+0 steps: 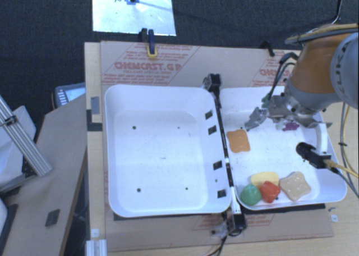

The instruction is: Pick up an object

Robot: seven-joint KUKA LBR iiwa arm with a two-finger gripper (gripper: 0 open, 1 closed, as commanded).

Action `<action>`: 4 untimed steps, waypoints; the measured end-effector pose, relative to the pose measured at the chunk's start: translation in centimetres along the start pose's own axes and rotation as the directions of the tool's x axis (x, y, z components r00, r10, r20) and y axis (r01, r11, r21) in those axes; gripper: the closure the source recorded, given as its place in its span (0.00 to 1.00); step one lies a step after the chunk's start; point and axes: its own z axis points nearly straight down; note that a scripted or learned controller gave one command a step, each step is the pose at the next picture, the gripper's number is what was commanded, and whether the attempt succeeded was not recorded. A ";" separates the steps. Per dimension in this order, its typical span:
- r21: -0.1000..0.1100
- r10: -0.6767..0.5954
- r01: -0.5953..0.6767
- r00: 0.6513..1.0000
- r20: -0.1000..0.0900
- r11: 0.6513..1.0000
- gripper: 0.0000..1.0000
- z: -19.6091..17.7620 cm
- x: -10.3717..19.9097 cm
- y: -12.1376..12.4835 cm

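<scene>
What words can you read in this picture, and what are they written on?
"CHEMCAST GP": red print on the brown sheet under the white bins, behind the left bin.
The same red print shows partly near the arm, at the sheet's back right; it is cut off and unclear.
Red print along the sheet's front edge: too small to read.

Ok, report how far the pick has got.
Nothing looks picked yet. The gripper hangs over the right bin, above the orange flat piece, with nothing seen between its fingers. Yellow piece, green ball, red piece, toast lie untouched. The grasp remains.
</scene>
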 end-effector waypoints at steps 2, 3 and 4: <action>-0.015 -0.006 0.006 1.000 0.001 1.000 1.00 -19.6 4.3 2.1; -0.012 -0.009 0.009 1.000 -0.002 1.000 1.00 -29.0 10.8 2.6; -0.006 -0.003 0.003 1.000 -0.001 1.000 1.00 -35.3 14.3 3.9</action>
